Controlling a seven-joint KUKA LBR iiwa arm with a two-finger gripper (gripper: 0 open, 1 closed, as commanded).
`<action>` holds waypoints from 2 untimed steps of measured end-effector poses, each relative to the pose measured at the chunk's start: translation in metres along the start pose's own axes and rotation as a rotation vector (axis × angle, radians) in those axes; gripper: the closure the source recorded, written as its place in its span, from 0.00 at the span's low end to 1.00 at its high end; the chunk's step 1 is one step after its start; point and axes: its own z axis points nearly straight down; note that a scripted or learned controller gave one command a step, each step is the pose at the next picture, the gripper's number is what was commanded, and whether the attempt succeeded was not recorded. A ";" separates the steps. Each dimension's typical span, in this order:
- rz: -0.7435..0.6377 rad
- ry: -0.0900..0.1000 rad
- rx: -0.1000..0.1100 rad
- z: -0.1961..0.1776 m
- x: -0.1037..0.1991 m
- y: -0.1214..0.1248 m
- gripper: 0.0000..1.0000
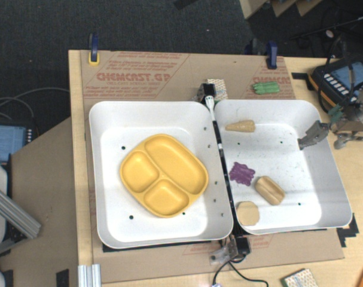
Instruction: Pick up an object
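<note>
Two shallow white bins sit side by side on a brown board. The left bin (103, 160) contains one yellow sectioned plate (163, 174), lying flat near its centre with three compartments. The right bin (325, 202) contains four loose items: a tan cone-shaped piece (240, 126) at about 11 o'clock from the bin's centre, lying on its side; a purple irregular piece (241, 173) toward 8 o'clock; a tan bread-like block (270, 190) just beside the purple piece, on its 4 o'clock side and apart from it; and a round tan disc (248, 213) at 7 o'clock, close to the bin's near wall. The gripper (313, 134) is seen at the right bin's 3 o'clock rim, low over the wall, well apart from all four items. Nothing is visible between its fingers; whether they are spread or closed cannot be told from this angle. A green object (266, 88) rests on the board beyond the right bin at 12 o'clock, outside both bins. Blue clamps (271, 55) hold the board's far edge.
</note>
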 end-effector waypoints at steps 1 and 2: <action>0.002 0.005 0.016 0.163 -0.004 -0.023 0.00; -0.006 0.003 0.003 0.200 0.072 -0.030 0.00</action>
